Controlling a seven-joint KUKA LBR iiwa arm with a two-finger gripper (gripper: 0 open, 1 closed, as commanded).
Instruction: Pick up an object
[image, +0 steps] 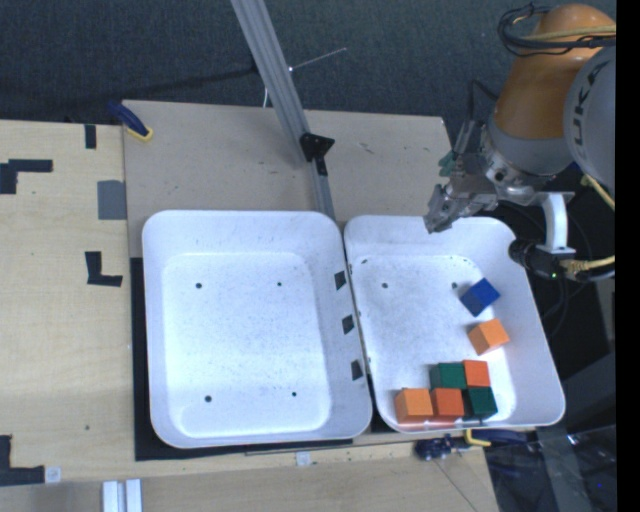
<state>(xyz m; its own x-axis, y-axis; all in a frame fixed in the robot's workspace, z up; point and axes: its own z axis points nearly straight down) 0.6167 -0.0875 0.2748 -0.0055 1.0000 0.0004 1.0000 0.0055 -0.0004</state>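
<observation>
Bench (230, 150) carries two white bins; right bin (400, 300) holds blocks. Pincer (440, 218) hovers at its far rim (grip state: cannot tell). Nearest target, blue block (481, 295), lies nearer and slightly right of pincer.

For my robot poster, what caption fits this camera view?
Gripper above the right bin's far rim, with blue, orange and green blocks inside.

Slanted metal pole (283, 85) over wooden bench (60, 330), black tape marks (27, 172).
</observation>
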